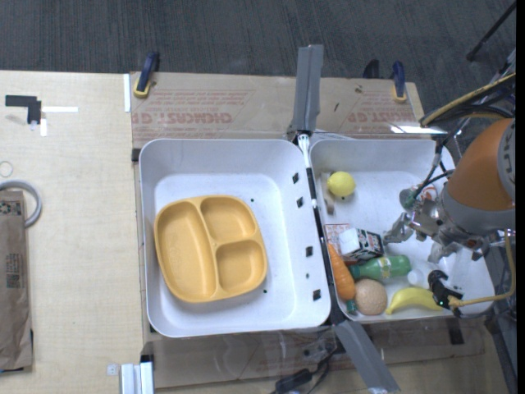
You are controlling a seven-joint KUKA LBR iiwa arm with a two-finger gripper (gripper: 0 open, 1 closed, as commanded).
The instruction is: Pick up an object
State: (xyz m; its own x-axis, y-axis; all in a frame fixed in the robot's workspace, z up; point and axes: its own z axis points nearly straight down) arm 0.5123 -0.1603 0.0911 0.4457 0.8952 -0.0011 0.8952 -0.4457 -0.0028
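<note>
Green bottle (384,267) just beside end effector (420,238), perhaps touching

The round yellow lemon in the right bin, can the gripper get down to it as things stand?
Probably yes. The round yellow lemon lies alone near the far left corner of the right white bin, apart from the crowded items nearer the camera. The gripper hangs over the same bin, with bare floor between.
</note>
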